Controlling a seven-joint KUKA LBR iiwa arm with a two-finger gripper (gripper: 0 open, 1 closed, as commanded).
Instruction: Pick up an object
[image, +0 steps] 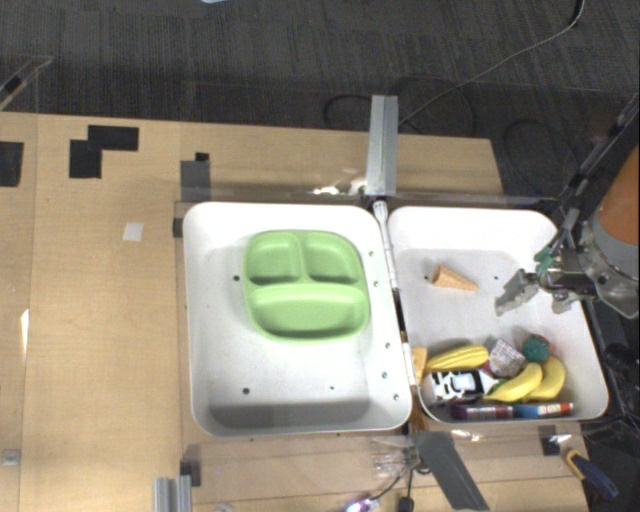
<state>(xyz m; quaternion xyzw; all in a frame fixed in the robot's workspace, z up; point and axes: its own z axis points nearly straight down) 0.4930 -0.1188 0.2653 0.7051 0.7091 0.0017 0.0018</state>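
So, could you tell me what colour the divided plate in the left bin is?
Light green; the divided plate shows in the camera view.

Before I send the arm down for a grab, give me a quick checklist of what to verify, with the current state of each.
1. Gripper is over the right bin: ok.
2. Nothing between the fingers: cannot tell, they are too small and blurred.
3. A target stands apart from the rest: ok, the orange wedge lies alone on bare floor.
4. Gripper is directly above that wedge: not ok, it sits off to the wedge's right.
5. Pile at the near edge, bananas and marker, is loose enough for a clean grab: not ok, the things touch and overlap.
6. Green tray in the left bin lies flat, away from the arm: ok.
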